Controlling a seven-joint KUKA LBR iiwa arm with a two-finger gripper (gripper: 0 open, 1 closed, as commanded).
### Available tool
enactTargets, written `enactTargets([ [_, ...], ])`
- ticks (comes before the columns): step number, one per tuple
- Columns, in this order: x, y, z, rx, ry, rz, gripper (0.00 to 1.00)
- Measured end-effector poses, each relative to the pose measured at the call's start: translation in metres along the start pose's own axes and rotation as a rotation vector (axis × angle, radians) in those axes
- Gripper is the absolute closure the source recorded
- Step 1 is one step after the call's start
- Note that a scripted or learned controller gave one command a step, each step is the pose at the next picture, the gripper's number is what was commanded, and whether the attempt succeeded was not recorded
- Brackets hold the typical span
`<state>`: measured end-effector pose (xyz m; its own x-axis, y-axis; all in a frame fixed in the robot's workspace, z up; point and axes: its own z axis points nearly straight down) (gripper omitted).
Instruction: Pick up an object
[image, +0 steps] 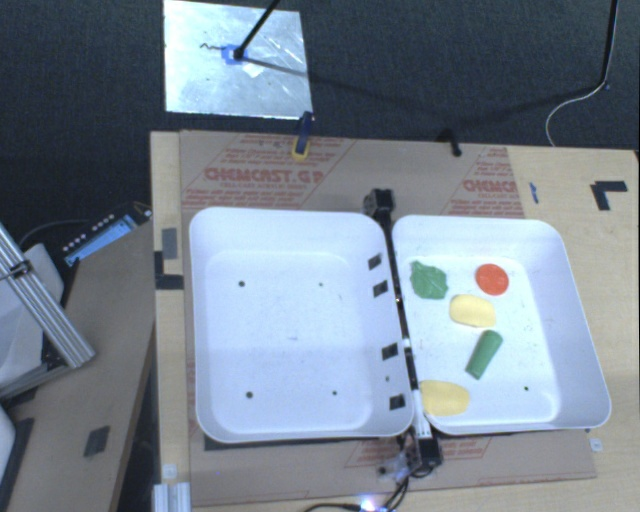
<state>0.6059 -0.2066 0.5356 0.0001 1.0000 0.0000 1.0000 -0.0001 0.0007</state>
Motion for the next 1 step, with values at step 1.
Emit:
enactTargets([
  [1,0.0012,0.0650,-0.0004,-0.007,-0.004,-0.006,1.00],
])
